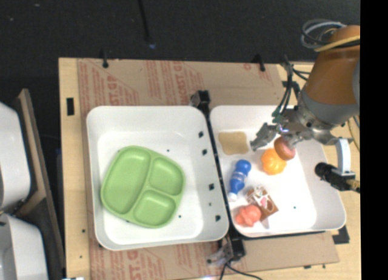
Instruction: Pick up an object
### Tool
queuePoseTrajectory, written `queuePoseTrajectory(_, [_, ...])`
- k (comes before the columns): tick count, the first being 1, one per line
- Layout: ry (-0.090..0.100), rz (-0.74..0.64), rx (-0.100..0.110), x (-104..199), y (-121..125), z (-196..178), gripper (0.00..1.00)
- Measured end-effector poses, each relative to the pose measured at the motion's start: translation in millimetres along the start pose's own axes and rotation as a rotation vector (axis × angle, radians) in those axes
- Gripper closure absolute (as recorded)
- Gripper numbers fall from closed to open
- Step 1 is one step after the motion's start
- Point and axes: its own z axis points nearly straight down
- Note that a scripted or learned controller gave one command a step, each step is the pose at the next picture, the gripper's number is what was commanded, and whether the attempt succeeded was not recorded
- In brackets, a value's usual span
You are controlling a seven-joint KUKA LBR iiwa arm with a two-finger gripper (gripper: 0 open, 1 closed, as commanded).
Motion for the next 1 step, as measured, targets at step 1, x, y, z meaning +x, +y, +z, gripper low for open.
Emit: queuePoseTrajectory(1, [0.001,0.002,0.009,0.9,-42.5,94.3,0.0])
